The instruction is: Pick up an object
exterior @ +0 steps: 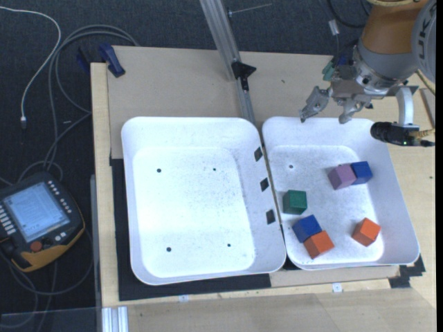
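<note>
The gripper [324, 114] hangs over the far rim of the right bin [394, 185] with its two fingers spread apart and nothing between them. All the blocks sit in that bin — a purple block [341, 176] touching a blue block [360, 171] near the middle, a green block [295, 200] by the left wall, another blue cube [306, 227] against an orange cube [319, 243] at the near edge, and an orange block [365, 232] toward the near right corner

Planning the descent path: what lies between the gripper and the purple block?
In the camera view, bare white bin floor separates the open gripper, hovering over the right bin's far rim, from the purple block. The blue block touches its right side.
</note>
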{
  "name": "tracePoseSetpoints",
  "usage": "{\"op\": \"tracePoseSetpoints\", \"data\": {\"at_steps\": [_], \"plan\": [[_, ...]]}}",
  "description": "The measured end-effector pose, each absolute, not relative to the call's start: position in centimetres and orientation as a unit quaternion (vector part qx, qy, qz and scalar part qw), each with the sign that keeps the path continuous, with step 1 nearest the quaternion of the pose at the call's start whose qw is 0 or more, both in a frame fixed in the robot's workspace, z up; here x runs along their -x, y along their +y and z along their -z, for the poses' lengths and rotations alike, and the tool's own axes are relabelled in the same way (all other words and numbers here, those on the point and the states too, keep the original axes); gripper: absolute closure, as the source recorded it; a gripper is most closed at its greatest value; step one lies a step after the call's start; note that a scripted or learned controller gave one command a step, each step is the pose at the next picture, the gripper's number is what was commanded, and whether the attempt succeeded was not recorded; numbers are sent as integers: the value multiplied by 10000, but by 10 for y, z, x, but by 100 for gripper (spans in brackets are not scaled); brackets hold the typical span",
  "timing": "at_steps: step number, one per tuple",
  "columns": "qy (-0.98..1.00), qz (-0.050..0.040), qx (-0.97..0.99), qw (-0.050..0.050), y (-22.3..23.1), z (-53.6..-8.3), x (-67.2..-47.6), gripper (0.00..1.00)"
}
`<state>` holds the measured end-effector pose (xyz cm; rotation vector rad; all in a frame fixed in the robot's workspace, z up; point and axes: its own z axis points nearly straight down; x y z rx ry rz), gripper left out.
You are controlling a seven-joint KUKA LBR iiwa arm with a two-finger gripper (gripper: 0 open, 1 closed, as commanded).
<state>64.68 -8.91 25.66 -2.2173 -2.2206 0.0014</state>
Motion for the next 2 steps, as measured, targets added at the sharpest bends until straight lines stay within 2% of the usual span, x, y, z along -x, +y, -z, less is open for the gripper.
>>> {"op": "tracePoseSetpoints", "data": {"at_steps": [1,2], "plan": [[-7038,-34,7104,28,-166,-220,-560,0],[-7067,-14,7075,7,-204,-128,-609,0]]}}
